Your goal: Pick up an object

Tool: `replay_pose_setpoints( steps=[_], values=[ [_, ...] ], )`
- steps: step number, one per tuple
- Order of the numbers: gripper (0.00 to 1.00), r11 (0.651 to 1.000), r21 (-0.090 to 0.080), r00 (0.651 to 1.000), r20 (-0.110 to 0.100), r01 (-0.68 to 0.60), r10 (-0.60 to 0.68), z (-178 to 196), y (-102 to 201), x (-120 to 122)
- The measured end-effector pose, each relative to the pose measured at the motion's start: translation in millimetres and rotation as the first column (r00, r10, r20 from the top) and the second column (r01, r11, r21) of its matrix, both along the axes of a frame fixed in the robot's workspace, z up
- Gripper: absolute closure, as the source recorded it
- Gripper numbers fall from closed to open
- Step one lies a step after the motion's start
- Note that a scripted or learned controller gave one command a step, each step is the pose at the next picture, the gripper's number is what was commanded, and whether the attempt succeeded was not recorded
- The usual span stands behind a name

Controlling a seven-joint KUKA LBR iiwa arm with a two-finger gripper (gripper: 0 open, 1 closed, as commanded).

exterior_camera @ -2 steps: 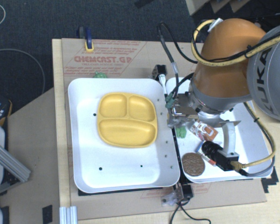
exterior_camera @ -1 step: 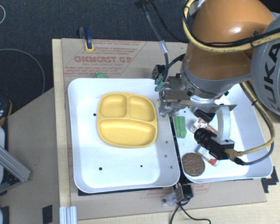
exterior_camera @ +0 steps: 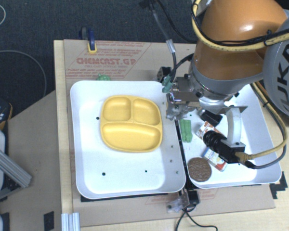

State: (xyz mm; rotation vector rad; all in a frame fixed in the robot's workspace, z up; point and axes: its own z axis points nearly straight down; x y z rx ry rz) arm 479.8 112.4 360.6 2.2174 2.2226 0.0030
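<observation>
My gripper [exterior_camera: 174, 109] hangs low over the left edge of the right bin [exterior_camera: 260, 177], close to the wall shared with the left bin. Just below it a green block [exterior_camera: 185, 130] lies in the right bin, apart from the gripper as far as I can tell. A brown round disc [exterior_camera: 200, 169] rests at the right bin's front left corner. A red and white packet [exterior_camera: 216, 160] lies beside the disc, partly hidden by robot parts. The arm's big orange and grey body covers the back of the right bin.
A yellow divided plate [exterior_camera: 131, 123] lies in the left bin [exterior_camera: 86, 167], towards its back. A small green scrap [exterior_camera: 103, 77] and a blue and yellow clamp [exterior_camera: 91, 40] sit on the cardboard behind the left bin.
</observation>
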Motion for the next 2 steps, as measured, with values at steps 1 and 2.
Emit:
replay_pose_setpoints(
  steps=[1,2],
  values=[
    [1.00,1.000,0.000,1.000,0.002,-0.001,0.001,10.0,0.4,0.4],
    [1.00,1.000,-0.001,1.000,0.003,-0.002,0.002,20.1,0.9,0.8]
  ],
)
